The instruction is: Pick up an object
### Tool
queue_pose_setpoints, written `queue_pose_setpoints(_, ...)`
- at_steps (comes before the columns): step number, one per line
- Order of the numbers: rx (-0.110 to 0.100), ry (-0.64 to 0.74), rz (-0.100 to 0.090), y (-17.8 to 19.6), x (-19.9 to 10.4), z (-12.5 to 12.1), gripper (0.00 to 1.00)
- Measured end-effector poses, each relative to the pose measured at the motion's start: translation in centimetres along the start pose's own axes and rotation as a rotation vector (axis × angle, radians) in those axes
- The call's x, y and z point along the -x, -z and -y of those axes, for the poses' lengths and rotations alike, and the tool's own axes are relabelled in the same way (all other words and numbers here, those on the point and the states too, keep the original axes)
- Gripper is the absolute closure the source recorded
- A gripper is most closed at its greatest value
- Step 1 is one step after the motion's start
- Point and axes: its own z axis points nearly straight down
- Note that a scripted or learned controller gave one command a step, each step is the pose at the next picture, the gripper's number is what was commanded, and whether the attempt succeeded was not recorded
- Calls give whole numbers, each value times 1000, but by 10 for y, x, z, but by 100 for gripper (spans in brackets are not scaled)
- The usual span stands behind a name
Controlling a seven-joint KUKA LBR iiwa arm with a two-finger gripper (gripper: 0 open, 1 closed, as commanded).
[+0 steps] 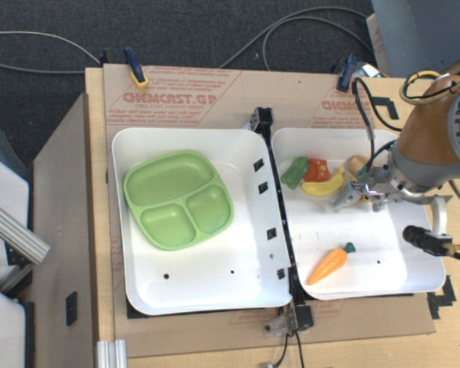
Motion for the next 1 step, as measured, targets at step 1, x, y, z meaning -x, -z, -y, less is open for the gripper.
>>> queue_pose_setpoints(1,3,1,1,-22,-1,0,0)
